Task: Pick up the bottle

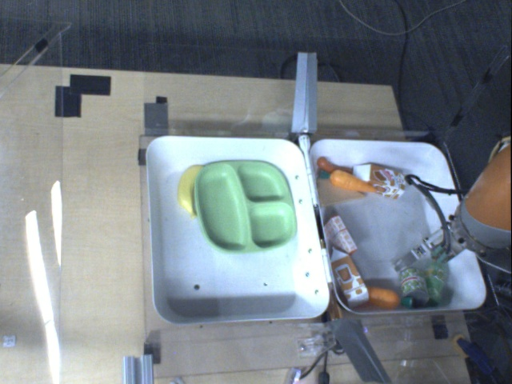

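A small green bottle (422, 282) lies in the near right corner of the right bin (376, 214). My gripper (428, 256) hangs just above and behind it, at the end of the grey arm with its orange band (490, 198). It overlaps the bottle's top, and I cannot tell whether they touch. A brown-labelled bottle with an orange cap (356, 282) lies along the bin's near left side. Another orange-necked bottle (364, 181) lies at the back of the bin.
A small carton (339, 233) lies near the right bin's left wall. The left bin (232, 294) holds a green divided plate (244, 205) with a yellow object (186, 190) under its left edge. A black cable (432, 194) loops over the right bin.
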You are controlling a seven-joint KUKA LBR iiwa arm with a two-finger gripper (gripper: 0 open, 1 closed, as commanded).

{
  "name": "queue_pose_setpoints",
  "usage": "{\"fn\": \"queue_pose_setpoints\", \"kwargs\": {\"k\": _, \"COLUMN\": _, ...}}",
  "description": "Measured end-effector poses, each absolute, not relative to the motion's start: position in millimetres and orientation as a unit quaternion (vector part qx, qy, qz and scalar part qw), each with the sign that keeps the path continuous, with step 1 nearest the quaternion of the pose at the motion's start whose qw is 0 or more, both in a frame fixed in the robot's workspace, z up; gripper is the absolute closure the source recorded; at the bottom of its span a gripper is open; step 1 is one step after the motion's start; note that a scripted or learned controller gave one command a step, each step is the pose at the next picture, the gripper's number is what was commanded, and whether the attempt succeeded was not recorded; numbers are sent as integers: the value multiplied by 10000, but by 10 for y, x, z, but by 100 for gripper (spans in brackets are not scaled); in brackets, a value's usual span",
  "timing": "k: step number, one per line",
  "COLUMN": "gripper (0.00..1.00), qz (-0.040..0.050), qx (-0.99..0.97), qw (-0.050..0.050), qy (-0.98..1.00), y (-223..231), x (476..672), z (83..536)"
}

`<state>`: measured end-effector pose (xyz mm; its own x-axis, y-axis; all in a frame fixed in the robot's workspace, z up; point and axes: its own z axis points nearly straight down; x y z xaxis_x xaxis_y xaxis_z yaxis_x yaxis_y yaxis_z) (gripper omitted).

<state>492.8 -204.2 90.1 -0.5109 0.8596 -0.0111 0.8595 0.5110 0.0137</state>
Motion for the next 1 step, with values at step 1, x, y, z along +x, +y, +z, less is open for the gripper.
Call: {"fn": "queue_pose_setpoints", "kwargs": {"k": 1, "gripper": 0, "qz": 10, "qx": 4384, "qw": 52, "qy": 8987, "y": -2055, "x": 4900, "z": 1103}}
